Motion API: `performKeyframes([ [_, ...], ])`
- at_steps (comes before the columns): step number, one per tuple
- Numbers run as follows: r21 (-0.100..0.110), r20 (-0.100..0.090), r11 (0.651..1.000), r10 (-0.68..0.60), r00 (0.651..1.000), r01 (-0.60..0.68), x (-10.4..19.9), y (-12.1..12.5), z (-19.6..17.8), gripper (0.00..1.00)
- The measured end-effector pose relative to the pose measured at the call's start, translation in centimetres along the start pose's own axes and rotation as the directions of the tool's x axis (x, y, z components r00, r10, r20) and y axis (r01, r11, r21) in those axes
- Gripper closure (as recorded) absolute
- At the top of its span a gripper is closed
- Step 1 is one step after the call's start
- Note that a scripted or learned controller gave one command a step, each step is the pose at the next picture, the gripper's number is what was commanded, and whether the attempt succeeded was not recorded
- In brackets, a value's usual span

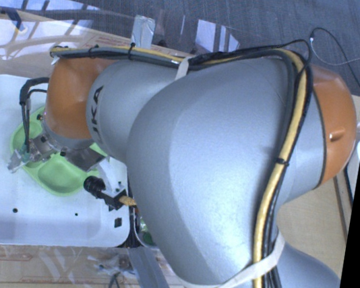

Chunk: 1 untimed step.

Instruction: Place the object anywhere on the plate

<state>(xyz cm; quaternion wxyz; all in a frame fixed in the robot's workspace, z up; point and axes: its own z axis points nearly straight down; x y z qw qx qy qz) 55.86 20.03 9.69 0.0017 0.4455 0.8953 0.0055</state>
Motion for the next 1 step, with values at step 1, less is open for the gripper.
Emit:
performKeyframes([
  [1,0.000,0.000,1.000,0.000,1.000,0.000,0.00,0.00,0.01,0.00],
])
